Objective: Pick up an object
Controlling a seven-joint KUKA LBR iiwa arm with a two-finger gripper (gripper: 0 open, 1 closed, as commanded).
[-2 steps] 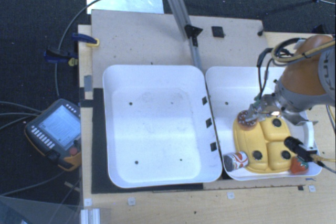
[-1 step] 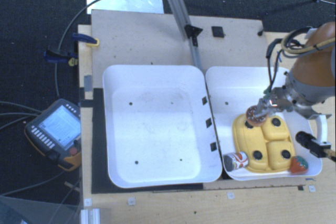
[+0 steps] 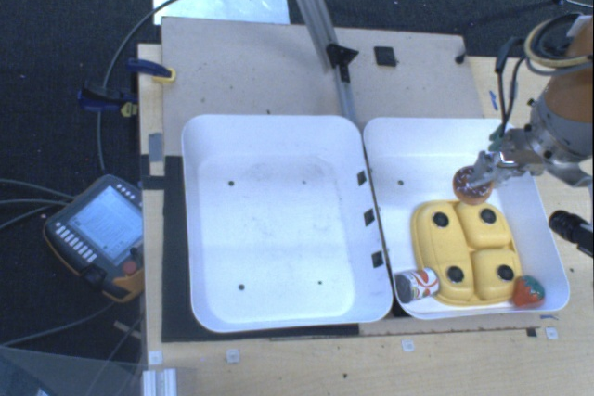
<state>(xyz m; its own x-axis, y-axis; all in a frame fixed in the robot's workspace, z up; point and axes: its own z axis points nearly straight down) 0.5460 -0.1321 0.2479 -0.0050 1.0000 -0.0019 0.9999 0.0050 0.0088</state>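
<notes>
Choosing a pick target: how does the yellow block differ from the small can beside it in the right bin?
The yellow block is broad, flat, with four dark spots on top; the can is small, cylindrical, lying on its side. The block sits mid-bin; the can lies at the near left corner, against the block. Both are in the right bin.

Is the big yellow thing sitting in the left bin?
No, the big yellow block lies in the right bin, next to a small can and a strawberry.
</notes>
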